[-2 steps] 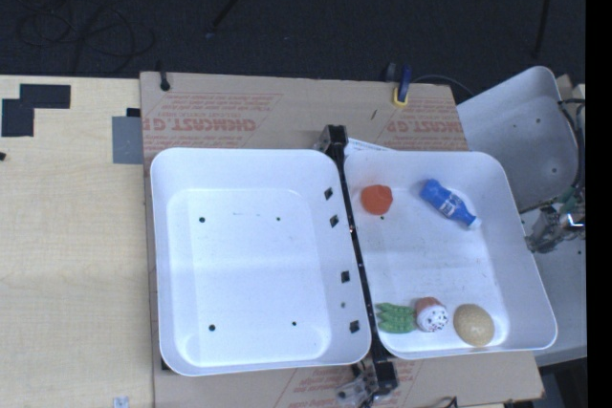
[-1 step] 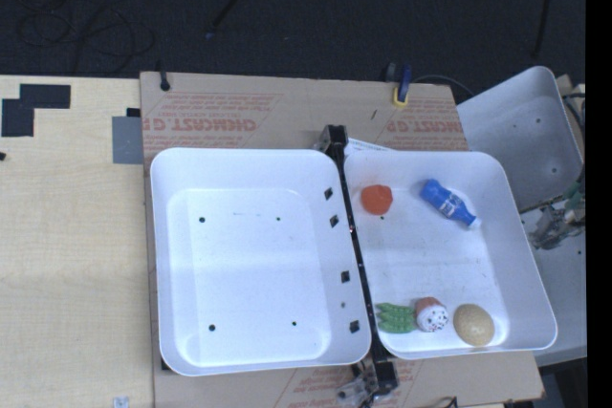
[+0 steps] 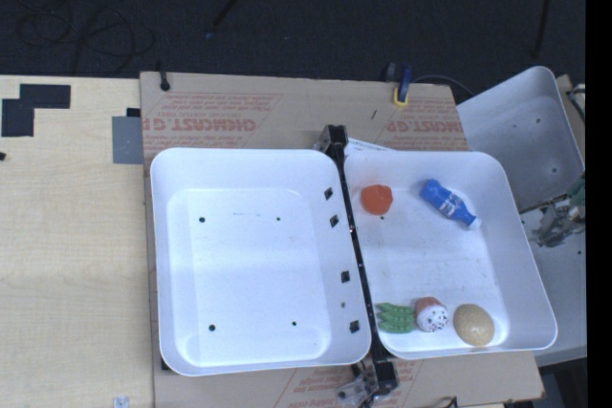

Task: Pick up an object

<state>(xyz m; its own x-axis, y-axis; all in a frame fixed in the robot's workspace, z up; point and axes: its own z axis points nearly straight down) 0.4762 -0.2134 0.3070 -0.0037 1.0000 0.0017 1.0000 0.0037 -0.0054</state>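
- Tool: whether apart or together cannot be told.
- Right bin (image 3: 524, 248): holds five things, any of which could be picked.
- Blue bottle (image 3: 448, 204): lies tilted in the far part of the right bin, nearer its right wall.
- Orange ball (image 3: 377, 199): far left of that bin, near the wall shared with the other bin, well apart from the bottle.
- Tan egg (image 3: 473, 324): near right corner of the bin.
- Spotted ball (image 3: 431, 314): white and red, just left of the egg, about touching it.
- Green toy (image 3: 394, 317): lies flat, touching the spotted ball's left side.
- Left bin (image 3: 163, 234): beside the right one, their rims meeting along a line of black clips (image 3: 335, 221).
- Cardboard (image 3: 239, 115): red-printed, under both bins.
- Table (image 3: 67, 234): pale wood, left of the cardboard.
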